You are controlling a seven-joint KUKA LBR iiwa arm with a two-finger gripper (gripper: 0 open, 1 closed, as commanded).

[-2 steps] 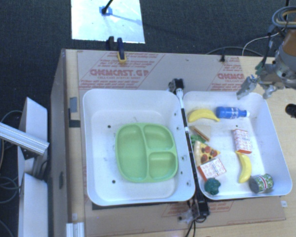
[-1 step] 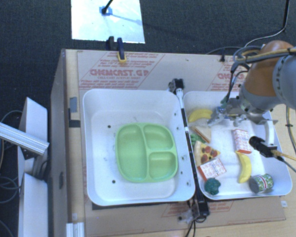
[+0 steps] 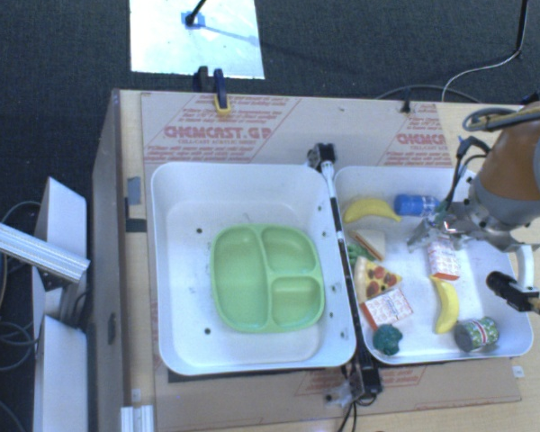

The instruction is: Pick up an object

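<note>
My gripper [image 3: 445, 230] hangs over the right bin [image 3: 522, 336], coming in from the right under the orange-banded wrist [image 3: 515, 156]. Directly below it lies a white and red packet [image 3: 444, 262]. A blue bottle [image 3: 418, 205] lies just left of the gripper, beside a yellow banana [image 3: 371, 210]. A second banana [image 3: 446, 303] sits in front of the packet. Also in this bin are a pizza slice [image 3: 376, 280], a red and white card [image 3: 389, 309], a green broccoli piece [image 3: 388, 338] and a small can [image 3: 477, 334]. I see nothing held between the fingers.
The left bin [image 3: 175, 241] holds a green divided plate [image 3: 267, 278]. A rail [image 3: 338, 241] runs between the two bins. A black part of the arm [image 3: 511, 291] sticks out over the right bin's right side. Cables trail across the bench at the back right.
</note>
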